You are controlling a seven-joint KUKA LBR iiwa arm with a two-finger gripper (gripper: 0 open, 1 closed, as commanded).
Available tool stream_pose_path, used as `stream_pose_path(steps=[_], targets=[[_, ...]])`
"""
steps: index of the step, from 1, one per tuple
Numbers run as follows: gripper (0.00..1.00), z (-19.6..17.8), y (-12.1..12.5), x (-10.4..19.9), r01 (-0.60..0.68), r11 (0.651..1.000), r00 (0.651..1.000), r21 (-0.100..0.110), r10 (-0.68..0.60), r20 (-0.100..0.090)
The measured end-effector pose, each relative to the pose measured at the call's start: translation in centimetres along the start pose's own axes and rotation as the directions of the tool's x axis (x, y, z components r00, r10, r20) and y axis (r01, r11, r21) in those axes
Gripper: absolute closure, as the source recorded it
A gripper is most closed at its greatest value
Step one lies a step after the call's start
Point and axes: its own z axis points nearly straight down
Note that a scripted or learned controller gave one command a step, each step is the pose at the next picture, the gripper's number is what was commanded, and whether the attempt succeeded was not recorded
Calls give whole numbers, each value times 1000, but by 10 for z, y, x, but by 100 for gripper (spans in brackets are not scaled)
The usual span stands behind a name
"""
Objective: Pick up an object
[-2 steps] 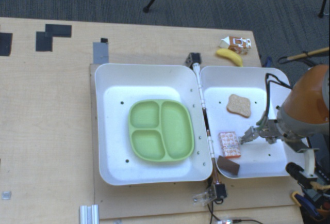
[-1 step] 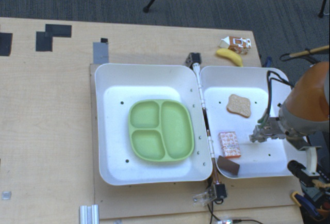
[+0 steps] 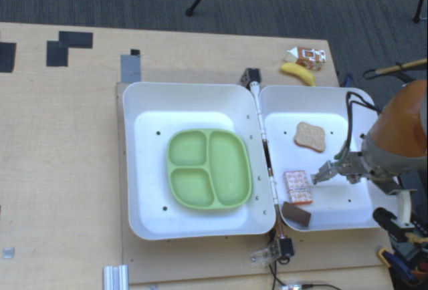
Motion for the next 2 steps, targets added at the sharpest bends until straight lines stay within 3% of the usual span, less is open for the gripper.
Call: stream_pose_path(steps=[1, 2], targets=[[100, -11, 2, 1, 1, 1000, 1000, -4, -1, 0], [0, -10, 2, 1, 2, 1000, 1000, -3, -2, 0]])
